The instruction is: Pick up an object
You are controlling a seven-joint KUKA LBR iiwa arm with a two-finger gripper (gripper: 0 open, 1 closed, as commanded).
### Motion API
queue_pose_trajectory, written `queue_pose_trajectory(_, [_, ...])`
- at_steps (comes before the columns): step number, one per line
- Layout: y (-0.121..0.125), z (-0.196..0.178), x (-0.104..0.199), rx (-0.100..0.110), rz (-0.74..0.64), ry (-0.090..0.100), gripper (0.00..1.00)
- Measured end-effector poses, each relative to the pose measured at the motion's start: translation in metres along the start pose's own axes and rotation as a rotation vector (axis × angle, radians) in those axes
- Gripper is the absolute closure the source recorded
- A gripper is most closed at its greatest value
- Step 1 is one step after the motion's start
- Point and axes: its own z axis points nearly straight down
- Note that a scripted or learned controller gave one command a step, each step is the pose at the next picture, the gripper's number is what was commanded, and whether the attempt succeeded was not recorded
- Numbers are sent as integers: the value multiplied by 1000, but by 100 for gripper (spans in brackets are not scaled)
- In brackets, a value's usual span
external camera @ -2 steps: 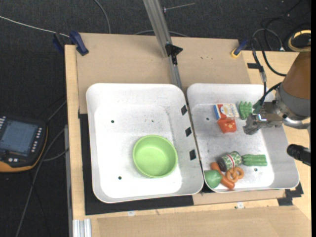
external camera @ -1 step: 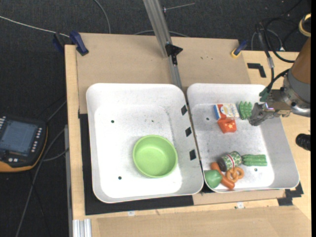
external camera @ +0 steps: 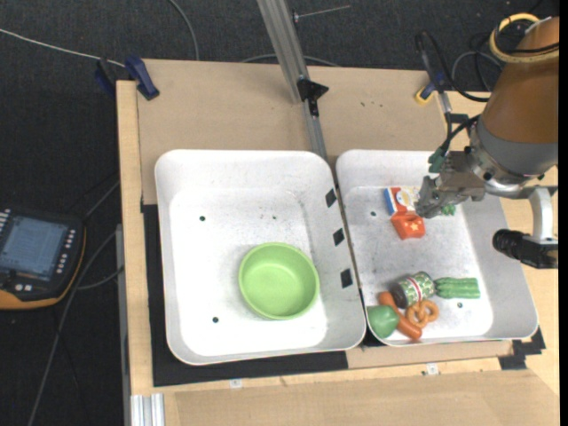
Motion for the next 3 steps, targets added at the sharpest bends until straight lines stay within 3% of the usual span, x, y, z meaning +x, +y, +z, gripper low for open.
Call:
queue_pose_trajectory(1, [18, -7, 51, -1, -1, 0, 100])
queue_pose_trajectory(2, [27, 4, 96, 0, 0, 0, 100])
queue_pose_trajectory(3, [52, 17, 147, 0, -1, 0, 100])
